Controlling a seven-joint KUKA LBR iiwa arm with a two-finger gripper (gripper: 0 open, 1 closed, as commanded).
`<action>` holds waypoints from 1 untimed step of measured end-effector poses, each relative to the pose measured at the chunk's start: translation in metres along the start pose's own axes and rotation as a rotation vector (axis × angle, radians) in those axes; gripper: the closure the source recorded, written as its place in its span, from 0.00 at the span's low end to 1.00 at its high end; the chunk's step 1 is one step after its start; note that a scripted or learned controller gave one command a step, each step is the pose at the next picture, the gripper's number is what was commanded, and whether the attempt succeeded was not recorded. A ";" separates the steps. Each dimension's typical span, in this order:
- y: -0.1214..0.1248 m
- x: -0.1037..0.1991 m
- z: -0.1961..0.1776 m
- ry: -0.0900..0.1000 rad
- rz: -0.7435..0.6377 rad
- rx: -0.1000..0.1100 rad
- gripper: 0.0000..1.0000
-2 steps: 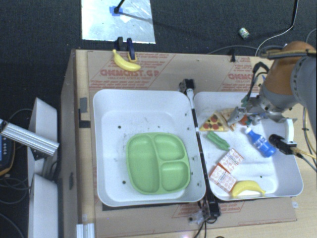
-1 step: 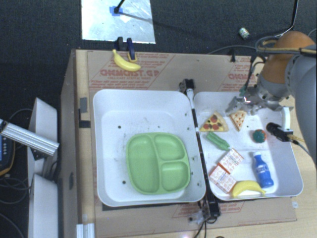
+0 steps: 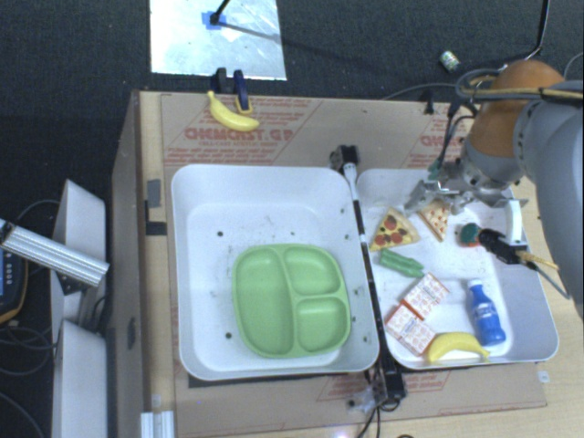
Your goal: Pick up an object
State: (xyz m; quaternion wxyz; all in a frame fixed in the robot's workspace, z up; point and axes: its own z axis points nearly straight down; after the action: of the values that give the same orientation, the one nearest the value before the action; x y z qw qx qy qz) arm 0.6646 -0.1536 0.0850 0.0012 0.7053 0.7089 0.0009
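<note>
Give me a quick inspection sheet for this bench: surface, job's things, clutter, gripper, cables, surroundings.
Surface: cardboard-covered bench with two white bins, left bin and right bin.
Job's things: in the right bin, pizza slice, green marker, two red-and-white cartons, blue bottle, banana, cracker-like piece.
Clutter: green divided plate in the left bin; second banana on the cardboard behind it.
Gripper: gripper low over the right bin's far end, beside the cracker-like piece; grasp not discernible.
Cables: black cable at top right; wires at far left.
Surroundings: dark carpet, reflective sheet.
</note>
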 end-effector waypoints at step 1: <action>-0.011 -0.025 0.000 -0.001 0.003 0.000 0.00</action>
State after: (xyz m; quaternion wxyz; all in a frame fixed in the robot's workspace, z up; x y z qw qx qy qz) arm 0.6533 -0.1792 0.0851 0.0015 0.7065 0.7077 0.0004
